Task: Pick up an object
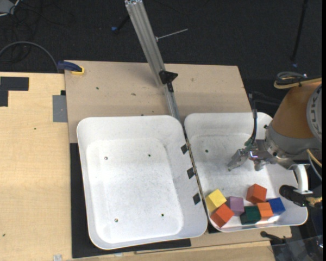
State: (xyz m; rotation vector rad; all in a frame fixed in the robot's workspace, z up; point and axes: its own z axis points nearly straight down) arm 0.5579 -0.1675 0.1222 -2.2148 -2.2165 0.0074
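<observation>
1. The bench (pixel 125 91) carried my two shallow white bins side by side, so the arm (pixel 296 121) reaching in from the right could work either one without being repositioned.

2. The left bin (pixel 98 140), the larger of the pair in this view, lay just across the shared divider from the right bin and had nothing in it that I could see, only a speckled floor.

3. The right bin (pixel 217 129) was my landmark and held all the stock: a cluster of small blocks crowded into its near end, most likely because they had slid or been dropped there together.

4. The gripper (pixel 249 157) hovered over the middle of the right bin, short of the cluster. Its fingers appeared spread apart with nothing between them, though the tips were small and slightly blurred.

5. The candidates for the pick, all at the near end of the right bin: a red block (pixel 256 192) closest to the gripper, an orange block (pixel 223 215) and yellow block (pixel 216 198) toward the divider, a purple block (pixel 236 204) in the middle, a green block (pixel 250 215) beside it, and a blue block (pixel 276 205) toward the bin's outer rim.

6. I judged the blocks touching or nearly so, which could leave the fingers little room to straddle one alone; the red one looked the freest target.
</observation>
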